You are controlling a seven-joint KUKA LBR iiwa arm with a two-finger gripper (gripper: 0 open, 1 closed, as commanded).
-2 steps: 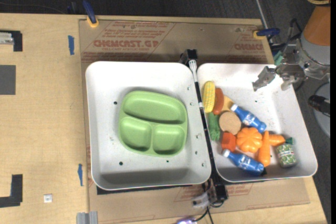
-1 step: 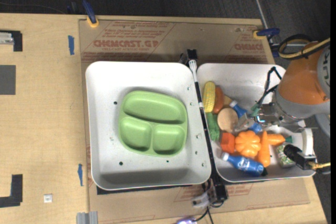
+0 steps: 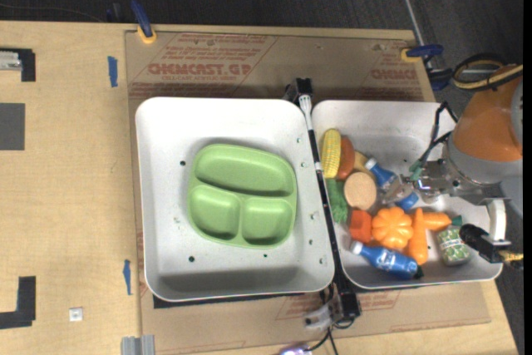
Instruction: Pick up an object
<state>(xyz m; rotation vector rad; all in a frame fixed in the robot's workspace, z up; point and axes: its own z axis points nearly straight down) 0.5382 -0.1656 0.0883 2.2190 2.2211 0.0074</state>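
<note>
The right bin (image 3: 391, 122) holds a heap of toy foods. Among them are a yellow corn cob (image 3: 331, 152), a tan round piece (image 3: 361, 191), an orange pumpkin (image 3: 391, 227), a blue bottle (image 3: 385, 258) and a green-speckled jar (image 3: 451, 245). My gripper (image 3: 418, 181) reaches in from the right, low over the heap. It hangs just right of the tan piece and above the pumpkin, beside a small blue item (image 3: 381, 174). Nothing can be seen held in it.
In the left bin (image 3: 158, 179) lies a green divided plate (image 3: 243, 194). The arm's orange band (image 3: 486, 133) and grey wrist hang over the right bin's right side. Cables and blue clamps (image 3: 424, 52) sit at the back of the cardboard sheet.
</note>
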